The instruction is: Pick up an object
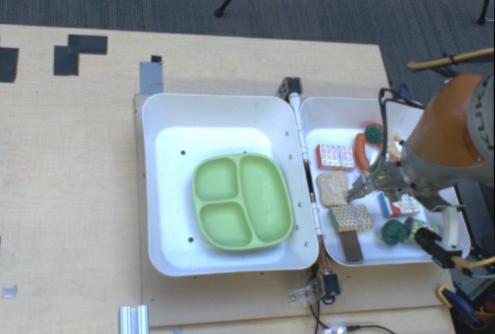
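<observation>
The right bin (332,251) holds several small toy items: a red-and-white patterned block (335,156), a red sausage (360,151) with a green piece (374,133) beside it, a tan bread slice (333,188), a speckled brush-like piece with a brown handle (351,226) and a dark green lump (394,232). My gripper (370,182) hangs low over the middle of this bin, just right of the bread slice. The grey wrist and orange band (456,127) cover the bin's right part. I see nothing clearly between the fingers.
The left bin (166,170) holds a light green three-compartment plate (243,201). A divider rail (303,162) separates the bins. Cables and a clip (321,287) lie at the bench's front edge. Dark tape marks (77,52) sit at the far left.
</observation>
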